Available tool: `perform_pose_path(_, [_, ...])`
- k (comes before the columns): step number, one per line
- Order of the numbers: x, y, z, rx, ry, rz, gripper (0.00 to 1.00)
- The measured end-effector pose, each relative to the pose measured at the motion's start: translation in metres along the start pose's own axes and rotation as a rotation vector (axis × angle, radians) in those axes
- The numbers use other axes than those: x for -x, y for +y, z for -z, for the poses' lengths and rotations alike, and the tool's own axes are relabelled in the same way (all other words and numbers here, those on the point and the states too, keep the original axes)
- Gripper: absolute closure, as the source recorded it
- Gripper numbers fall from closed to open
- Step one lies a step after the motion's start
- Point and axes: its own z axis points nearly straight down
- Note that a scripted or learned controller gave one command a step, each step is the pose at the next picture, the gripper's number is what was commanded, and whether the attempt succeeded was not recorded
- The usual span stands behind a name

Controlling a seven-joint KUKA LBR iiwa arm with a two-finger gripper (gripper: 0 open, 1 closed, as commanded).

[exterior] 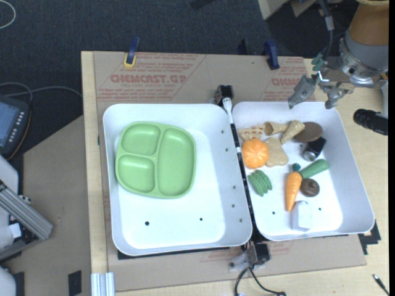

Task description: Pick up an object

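Camera view: pincer (315, 92) spread, nothing held, upper right above right bin (358, 165). Drop straight onto orange (255, 153) w/ fingers astride, clear of carrot (292, 190).

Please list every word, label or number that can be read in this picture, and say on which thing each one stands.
"CHEMCAST GP" in red, on the brown board behind the left bin.
Smaller red print above and below it: too blurred to read.
Red print on the board behind the right bin: partly hidden, unreadable.

A grey arm (364, 45) with an orange band (370, 17) ends in a metal claw (316, 95) with two grey fingers (300, 95) and black cables.
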Motion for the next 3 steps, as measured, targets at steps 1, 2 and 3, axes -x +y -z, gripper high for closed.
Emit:
perform_pose_path(1, [0.0,0.002,0.008,0.013,-0.002,0.002,0.0])
perform_pose_path(2, [0.002,-0.001,-0.035,0.007,-0.001,0.002,0.0])
perform_pose_path(3, [0.0,-0.006,-0.08,0.007,-0.001,0.002,0.0])
